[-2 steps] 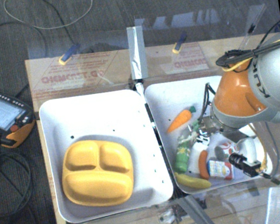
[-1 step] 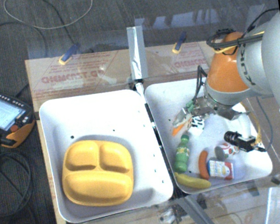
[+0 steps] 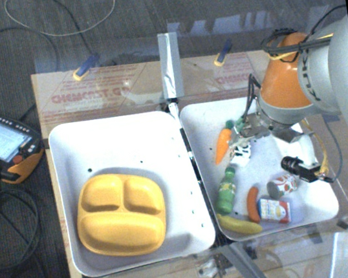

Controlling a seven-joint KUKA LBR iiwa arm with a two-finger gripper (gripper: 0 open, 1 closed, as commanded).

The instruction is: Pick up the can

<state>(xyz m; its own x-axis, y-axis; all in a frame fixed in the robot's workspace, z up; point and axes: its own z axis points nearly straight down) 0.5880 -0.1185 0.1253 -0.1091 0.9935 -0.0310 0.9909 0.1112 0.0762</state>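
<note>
Can [image 3: 283, 185] sits in right bin [image 3: 316, 210], below the claw [image 3: 249, 131], near the bin's front, tipped, red-white end showing. Closest to claw: black-white toy [image 3: 241, 152] just under it, carrot [image 3: 223, 145] just left. Further down-left: green bottle [image 3: 226, 191], red sausage [image 3: 253, 203], banana [image 3: 239, 225]. Red carton [image 3: 274, 210] touches the can's lower side. Far left, yellow tray [image 3: 121, 213] in left bin [image 3: 64, 146]. Arm reaches in from right, orange band above wrist, claw low over bin's back-middle; claw's state: cannot tell.
</note>
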